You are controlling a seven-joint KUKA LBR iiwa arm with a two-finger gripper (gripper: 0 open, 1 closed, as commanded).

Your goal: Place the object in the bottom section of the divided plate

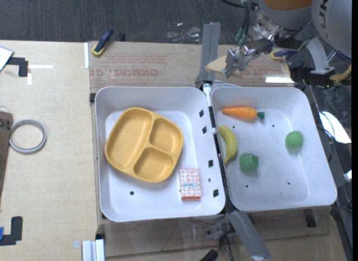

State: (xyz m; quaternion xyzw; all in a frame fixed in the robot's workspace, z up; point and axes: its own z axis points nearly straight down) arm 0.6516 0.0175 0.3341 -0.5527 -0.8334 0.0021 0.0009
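Yellow plate (144, 144) lies in the left bin (106, 195); carrot (240, 112), banana (227, 143) and two green fruits in the right bin (313, 192). Gripper (234, 64) hovers beyond its far edge, grip unclear

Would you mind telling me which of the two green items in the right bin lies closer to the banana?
The darker green one, just right of the banana's lower end. The lighter green ball sits well apart, toward the bin's right wall.

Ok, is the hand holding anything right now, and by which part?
Nothing can be seen in the hand. It hangs above the far rim of the right bin, apart from the carrot, banana and both green pieces.
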